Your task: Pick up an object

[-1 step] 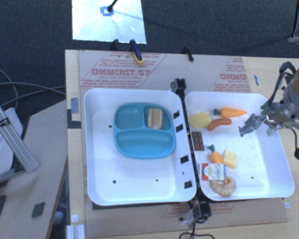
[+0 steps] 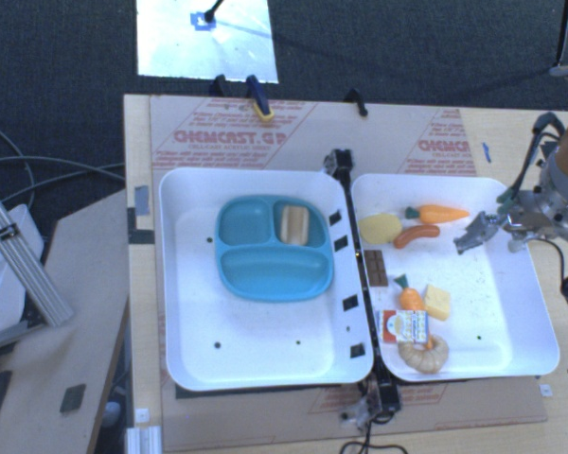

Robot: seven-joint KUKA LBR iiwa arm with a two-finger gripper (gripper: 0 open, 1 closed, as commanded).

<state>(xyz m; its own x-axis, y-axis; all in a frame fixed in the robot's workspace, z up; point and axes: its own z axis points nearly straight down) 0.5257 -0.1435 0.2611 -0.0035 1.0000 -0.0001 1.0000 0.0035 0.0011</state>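
The pincer point(image 2: 492, 232) hangs over the right bin point(image 2: 530, 296), near its right upper part, and the arm point(image 2: 560, 192) comes in from the right edge. Its two fingers point(image 2: 473, 232) stand a little apart, and nothing is between them.

The things to pick lie in the left half of this bin. A carrot point(image 2: 440, 213) lies at the top, just left of the pincer but not touching it. Below the carrot is a sausage point(image 2: 416, 235), and beside it to the left a yellow lemon-like piece point(image 2: 380, 227). Lower in the bin there is a second small carrot point(image 2: 411, 297), a cheese cube point(image 2: 438, 303) just beside it, a small carton point(image 2: 408, 326) and under it a croissant point(image 2: 425, 354). A dark brown bar point(image 2: 377, 268) lies near the left wall.

In the left bin point(image 2: 199, 348) stands a blue plate point(image 2: 273, 250) with compartments. A bread slice point(image 2: 294, 224) is in its upper right compartment. Both bins rest on the tabletop point(image 2: 303, 126).
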